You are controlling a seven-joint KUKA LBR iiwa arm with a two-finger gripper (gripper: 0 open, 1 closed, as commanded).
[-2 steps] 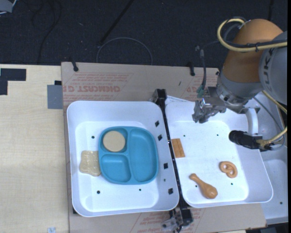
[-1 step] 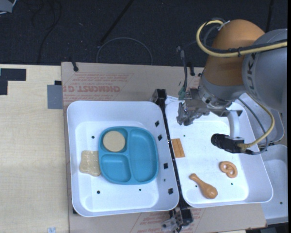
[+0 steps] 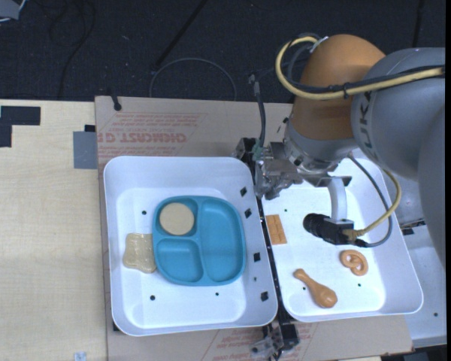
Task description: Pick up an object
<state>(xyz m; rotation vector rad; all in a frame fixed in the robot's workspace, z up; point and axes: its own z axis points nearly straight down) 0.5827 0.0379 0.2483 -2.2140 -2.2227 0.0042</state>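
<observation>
I see two white bins (image 3: pixel 128 307) side by side on a cardboard sheet (image 3: pixel 173 130), wooden benchtop (image 3: pixel 37 262) to the left, black cables (image 3: pixel 188 59) on dark floor behind.

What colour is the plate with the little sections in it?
The divided plate is light blue, seen in the camera view, lying in the left bin.

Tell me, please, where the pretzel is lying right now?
The pretzel lies in the right bin, toward its right side, just above and right of the tan drumstick-shaped toy.
</observation>
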